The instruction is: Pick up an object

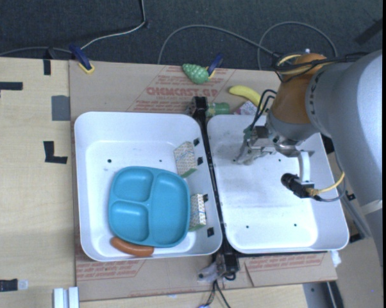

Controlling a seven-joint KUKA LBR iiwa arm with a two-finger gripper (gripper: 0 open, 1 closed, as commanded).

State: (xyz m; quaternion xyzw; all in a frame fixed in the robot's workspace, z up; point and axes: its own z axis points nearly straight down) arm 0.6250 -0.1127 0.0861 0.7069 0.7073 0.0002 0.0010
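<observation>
Hand (246,157) hangs over the right bin (270,236); finger state cannot be determined. Candidate objects, blue plate (148,205) and sausage (133,247), lie at 8 o'clock. Risk: closing on bare floor

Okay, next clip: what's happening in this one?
A KUKA arm reaches in from the right, its gripper low over the right bin; nothing is visibly between its fingers. The left bin holds a blue divided plate, an orange sausage-shaped toy and two small packets. A banana lies outside on the cardboard.
</observation>
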